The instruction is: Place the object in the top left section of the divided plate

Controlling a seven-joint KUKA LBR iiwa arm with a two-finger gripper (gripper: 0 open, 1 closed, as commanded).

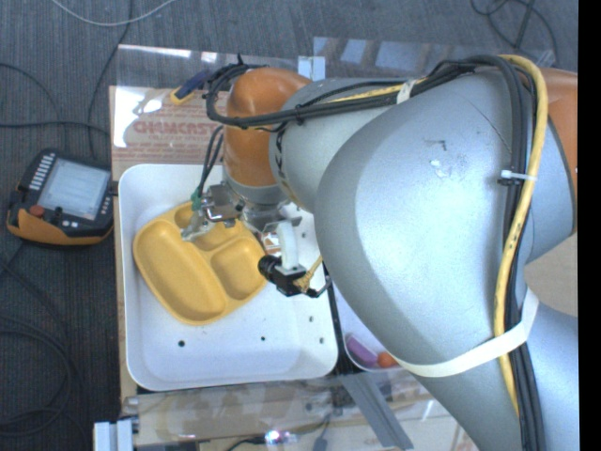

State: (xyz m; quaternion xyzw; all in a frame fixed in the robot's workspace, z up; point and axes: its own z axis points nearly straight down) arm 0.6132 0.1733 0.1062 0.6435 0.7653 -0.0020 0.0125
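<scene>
A yellow divided plate lies tilted in the left white bin. It has one long section on its left and smaller ones on its right and top. My gripper hangs below the orange wrist band, low over the plate's upper sections near the dividing ridge. The wrist and its cables hide the plate's top right edge. A small green bit shows at the gripper's left side; I cannot tell what it is. No object between the gripper and the plate is discernible.
The grey arm covers most of the right bin; a purple thing and an orange thing peek out at its lower left corner. A teach pendant lies left of the bench.
</scene>
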